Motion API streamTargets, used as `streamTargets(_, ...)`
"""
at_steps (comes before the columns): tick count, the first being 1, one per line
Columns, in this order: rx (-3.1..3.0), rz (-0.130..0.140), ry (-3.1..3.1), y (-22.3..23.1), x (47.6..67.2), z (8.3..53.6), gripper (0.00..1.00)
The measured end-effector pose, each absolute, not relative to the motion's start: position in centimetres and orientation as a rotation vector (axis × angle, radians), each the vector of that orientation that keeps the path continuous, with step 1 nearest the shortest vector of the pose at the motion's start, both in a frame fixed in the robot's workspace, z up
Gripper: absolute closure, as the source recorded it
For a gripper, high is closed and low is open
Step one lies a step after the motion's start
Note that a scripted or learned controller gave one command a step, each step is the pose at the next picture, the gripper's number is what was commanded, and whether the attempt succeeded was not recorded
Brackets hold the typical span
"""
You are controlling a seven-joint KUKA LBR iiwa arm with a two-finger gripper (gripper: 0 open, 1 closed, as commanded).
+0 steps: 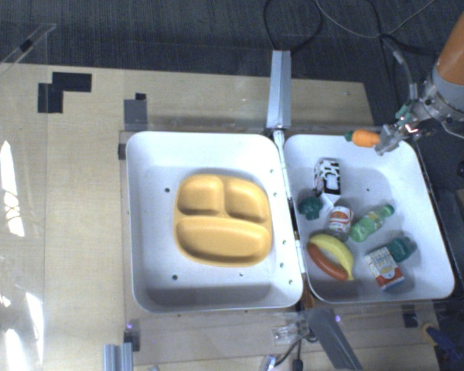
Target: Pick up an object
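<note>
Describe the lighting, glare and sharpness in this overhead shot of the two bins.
Camera view: bright, even light from above; white glare streaks on the transparent sheet at the left; soft shadows along the inner walls of the left bin and under the yellow tray; the small items in the right bin look soft, their labels unreadable; the gripper at the bin's far edge is blurred.

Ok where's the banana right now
In the camera view, the banana lies in the right bin, near its front left corner, resting against a red-orange sausage-like item and just below a small white jar.
</note>
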State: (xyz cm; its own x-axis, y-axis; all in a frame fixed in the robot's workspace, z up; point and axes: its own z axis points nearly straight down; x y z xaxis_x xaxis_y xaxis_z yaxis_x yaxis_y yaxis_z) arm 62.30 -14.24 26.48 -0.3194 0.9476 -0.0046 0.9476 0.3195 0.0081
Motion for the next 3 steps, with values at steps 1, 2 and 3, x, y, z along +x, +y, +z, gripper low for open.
streamTargets(1, 1.635, 0.005, 2.671, -15.8, 66.9, 30.9, 1.00)
streamTargets(2, 1.520, 0.004, 2.740, -13.3, 67.0, 28.3, 1.00)
streamTargets(3, 1.491, 0.005, 2.757, -10.3, 67.0, 27.5, 1.00)
